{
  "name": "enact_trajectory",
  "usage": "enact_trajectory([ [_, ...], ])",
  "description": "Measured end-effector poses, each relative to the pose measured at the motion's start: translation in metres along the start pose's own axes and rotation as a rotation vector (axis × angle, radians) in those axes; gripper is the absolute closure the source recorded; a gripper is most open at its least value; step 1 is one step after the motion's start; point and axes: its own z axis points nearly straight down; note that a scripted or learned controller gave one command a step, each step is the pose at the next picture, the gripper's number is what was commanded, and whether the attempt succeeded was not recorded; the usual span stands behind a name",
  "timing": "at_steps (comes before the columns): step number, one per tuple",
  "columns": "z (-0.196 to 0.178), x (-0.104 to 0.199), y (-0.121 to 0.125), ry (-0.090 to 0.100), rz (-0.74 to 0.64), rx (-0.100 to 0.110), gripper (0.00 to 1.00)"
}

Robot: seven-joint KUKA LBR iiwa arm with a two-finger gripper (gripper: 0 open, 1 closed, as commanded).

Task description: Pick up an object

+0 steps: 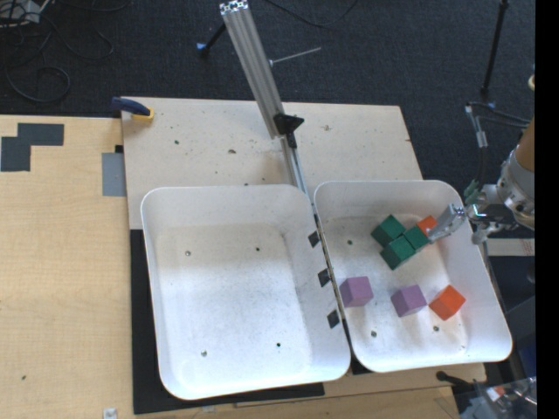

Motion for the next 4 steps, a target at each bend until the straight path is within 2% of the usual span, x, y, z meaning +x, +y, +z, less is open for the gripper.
enact_trajectory([
  [1,-0.003,0.0,0.001,-0.001,-0.001,-0.005,0.0],
  [2,0.041,0.0,0.0,0.0,0.001,0.0,0.0],
  [3,0.1,-0.002,-0.01,0.0,0.002,0.002,0.0],
  [4,0.143,-0.002,-0.009,-0.002,0.003,-0.006,0.0],
])
